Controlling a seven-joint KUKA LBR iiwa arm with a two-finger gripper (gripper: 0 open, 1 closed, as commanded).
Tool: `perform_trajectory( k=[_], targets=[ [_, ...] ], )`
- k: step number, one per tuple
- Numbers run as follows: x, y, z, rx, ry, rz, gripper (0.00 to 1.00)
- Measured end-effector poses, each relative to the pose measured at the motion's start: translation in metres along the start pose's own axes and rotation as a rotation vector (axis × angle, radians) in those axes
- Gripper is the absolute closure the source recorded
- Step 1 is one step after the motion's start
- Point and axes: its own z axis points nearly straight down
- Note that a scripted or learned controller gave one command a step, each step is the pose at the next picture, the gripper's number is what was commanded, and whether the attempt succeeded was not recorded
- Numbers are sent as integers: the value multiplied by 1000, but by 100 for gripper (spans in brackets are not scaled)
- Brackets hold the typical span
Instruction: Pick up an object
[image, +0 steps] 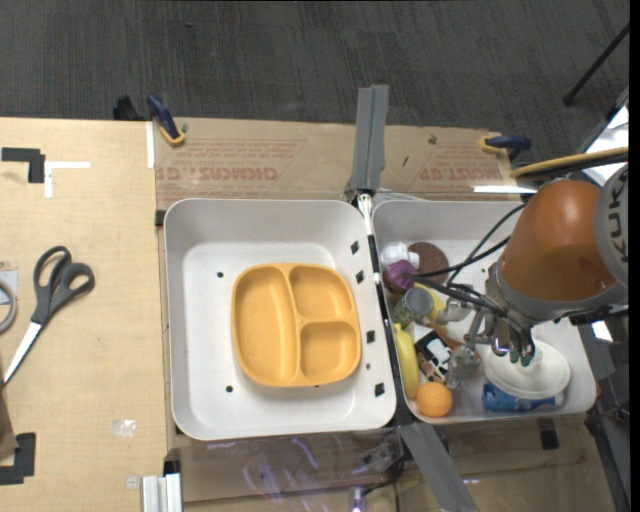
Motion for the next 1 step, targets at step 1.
perform_trajectory(
  k=[1],
  targets=[
    [5, -7, 0, -6, -7, 118, 0]
  ],
)
